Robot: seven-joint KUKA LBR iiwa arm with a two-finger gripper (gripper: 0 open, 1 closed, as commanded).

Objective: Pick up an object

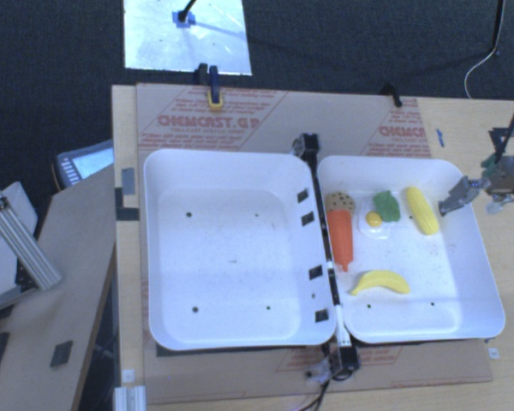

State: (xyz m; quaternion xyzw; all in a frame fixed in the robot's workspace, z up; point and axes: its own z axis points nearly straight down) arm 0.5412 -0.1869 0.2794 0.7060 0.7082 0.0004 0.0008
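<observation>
Five candidate objects sit in the right bin [475, 311], none picked yet: corn cob [422, 210], green piece [386, 205], small yellow-on-white piece [374, 221], carrot [341, 239], banana [380, 282], plus a speckled cookie-like disc [340, 201] touching the carrot's top end. Corn is the nearest to the gripper [456, 197], which sits at the bin's right rim, just beside and right of the cob. Cob's long axis runs roughly up-down in the camera view, tilted slightly, so the approach from the right comes across its short side. Gripper state: cannot tell, too small and blurred; nothing visibly between it and any object. Carrot lies along the centre divider; banana lies crosswise, nearer the front. Left bin [158, 255] holds nothing to grasp.
</observation>
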